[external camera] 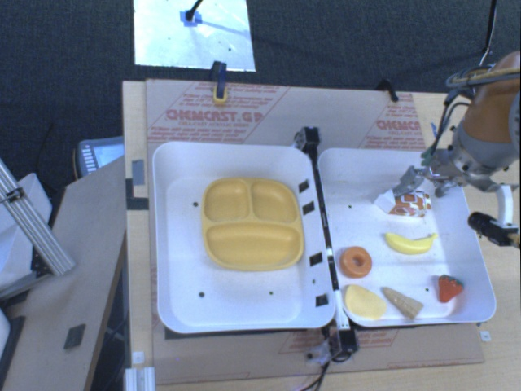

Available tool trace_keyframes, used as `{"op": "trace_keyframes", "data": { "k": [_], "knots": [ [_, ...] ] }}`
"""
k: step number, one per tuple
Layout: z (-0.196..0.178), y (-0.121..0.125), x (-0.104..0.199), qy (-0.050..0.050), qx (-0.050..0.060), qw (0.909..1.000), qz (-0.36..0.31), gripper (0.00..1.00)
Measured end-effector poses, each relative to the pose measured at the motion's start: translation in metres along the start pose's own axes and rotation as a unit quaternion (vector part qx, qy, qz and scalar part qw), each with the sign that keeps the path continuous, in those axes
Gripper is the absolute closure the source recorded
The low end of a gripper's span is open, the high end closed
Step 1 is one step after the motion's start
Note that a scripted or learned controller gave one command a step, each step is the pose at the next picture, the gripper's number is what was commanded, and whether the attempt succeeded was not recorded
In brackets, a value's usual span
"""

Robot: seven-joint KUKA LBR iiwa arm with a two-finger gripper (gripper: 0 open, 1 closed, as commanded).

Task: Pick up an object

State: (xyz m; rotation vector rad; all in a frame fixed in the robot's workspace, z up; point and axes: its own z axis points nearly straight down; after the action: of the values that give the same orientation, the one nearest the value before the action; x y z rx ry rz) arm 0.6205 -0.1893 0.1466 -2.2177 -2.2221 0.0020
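Arm: grey with an orange band, cut off by the frame edge; its wrist hangs over the far outer part of the right bin.
Gripper: hard to make out against the white bin floor; it sits just above the orange-and-white packet; whether it is parted, together or clamped on anything cannot be told.
Packet: upper part of the right bin, partly overlapped by the gripper; contact cannot be judged.
Right bin contents: banana just below the packet; orange ring towards the divider from the banana; strawberry near the bin's outer near corner; pale yellow piece and tan wedge along the near wall, side by side.
Left bin: holds a yellow divided plate, lying flat near its middle.
Divider: black clips run along the seam between the bins.
Surroundings: cardboard sheet under both bins; yellow clamp on its far edge.
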Motion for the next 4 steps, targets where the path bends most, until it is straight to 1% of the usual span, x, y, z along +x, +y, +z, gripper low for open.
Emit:
{"op": "trace_keyframes", "data": {
  "k": [1,2,3,4],
  "knots": [
    [0.037,-0.003,-0.001,-0.003,-0.006,1.0000,0.001,0.00],
    [0.023,0.000,-0.001,-0.004,-0.011,0.9999,0.000,1.00],
    [-0.027,0.011,-0.005,-0.001,-0.005,1.0000,-0.001,1.00],
    [-0.076,0.018,0.001,-0.001,-0.005,1.0000,-0.002,1.00]
  ]
}}
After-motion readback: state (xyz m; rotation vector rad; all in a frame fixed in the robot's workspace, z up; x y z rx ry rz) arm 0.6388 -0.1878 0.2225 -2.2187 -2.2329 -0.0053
